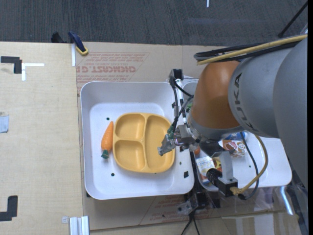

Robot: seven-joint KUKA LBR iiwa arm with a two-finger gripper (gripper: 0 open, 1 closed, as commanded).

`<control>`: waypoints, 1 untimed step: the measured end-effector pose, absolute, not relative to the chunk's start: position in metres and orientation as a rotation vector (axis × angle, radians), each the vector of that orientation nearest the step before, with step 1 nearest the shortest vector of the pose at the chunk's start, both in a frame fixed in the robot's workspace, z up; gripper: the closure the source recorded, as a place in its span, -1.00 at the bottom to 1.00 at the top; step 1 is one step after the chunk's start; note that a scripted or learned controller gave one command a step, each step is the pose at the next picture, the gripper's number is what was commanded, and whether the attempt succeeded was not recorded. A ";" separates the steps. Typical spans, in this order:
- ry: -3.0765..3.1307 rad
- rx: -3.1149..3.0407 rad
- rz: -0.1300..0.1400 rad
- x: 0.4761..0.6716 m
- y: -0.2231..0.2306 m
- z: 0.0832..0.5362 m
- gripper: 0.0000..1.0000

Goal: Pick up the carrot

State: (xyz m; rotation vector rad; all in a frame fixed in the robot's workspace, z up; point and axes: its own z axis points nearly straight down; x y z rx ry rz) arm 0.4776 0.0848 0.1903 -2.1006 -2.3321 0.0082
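Well: carrot (107,137) left of yellow plate (142,142), pincer (166,148) over plate's right edge (finger state indiscernible).

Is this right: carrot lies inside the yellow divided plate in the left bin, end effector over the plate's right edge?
Not quite. The carrot lies on the bin floor beside the yellow divided plate, off its left rim, not inside it. The camera view shows this. The end effector is over the plate's right edge.
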 end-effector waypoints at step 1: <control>-2.203 -2.241 0.005 0.531 -0.017 0.191 -1.00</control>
